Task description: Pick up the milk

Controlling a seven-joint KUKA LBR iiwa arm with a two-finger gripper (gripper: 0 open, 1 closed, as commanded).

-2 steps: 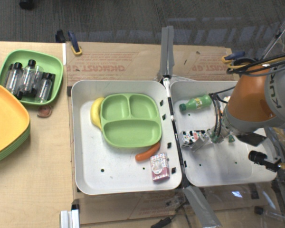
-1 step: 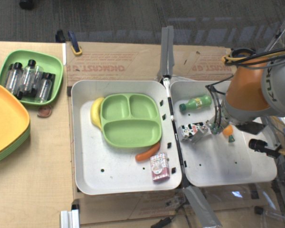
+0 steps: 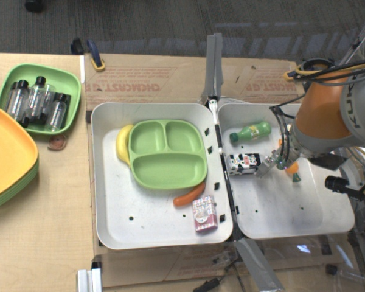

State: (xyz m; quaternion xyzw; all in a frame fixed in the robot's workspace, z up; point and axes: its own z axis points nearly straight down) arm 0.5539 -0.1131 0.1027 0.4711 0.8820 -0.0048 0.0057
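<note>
I'm on the approach step: the milk (image 3: 244,162) lies on its side near the left wall of the right bin (image 3: 304,221), about halfway along it, below the green bottle (image 3: 250,131). My gripper (image 3: 275,160) sits low just to the carton's right (very close, perhaps touching). I cannot tell how the jaws stand, and nothing shows between them. Next I judge I need to center over the carton, then close and lift.

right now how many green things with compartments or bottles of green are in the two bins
2: a green divided plate in the left bin, and a green bottle lying in the right bin above the milk. The arm may hide more.
</note>
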